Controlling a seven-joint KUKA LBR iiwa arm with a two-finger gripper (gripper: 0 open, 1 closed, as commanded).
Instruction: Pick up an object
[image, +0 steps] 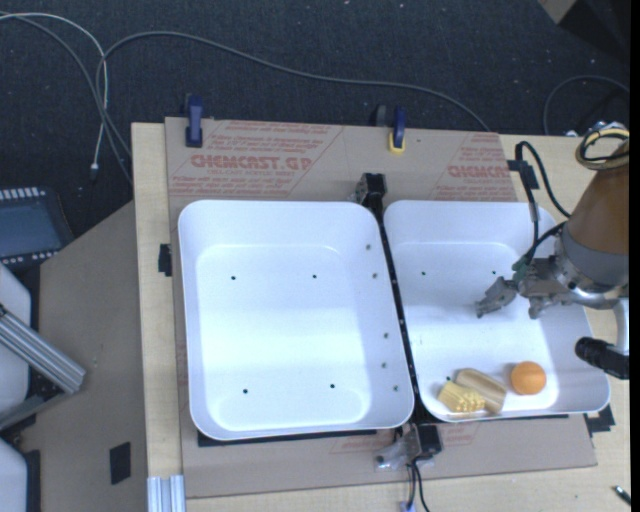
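Fingers (492, 298) spread apart, holding nothing | gripper (512, 300) above right bin (450, 250) | orange ball (528, 377), corn (461, 399) unpicked

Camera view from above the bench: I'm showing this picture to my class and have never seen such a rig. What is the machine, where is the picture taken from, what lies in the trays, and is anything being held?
The picture comes from one fixed camera looking down at a slant on a bench. The grey and orange shape on the right is a robot arm; at its tip is a two-finger gripper, spread open and holding nothing. Two shallow white bins sit side by side. In the right bin, near the front edge, lie an orange ball, a tan roll-shaped item and a yellow corn-like piece. The gripper hangs above that bin, apart from all three.
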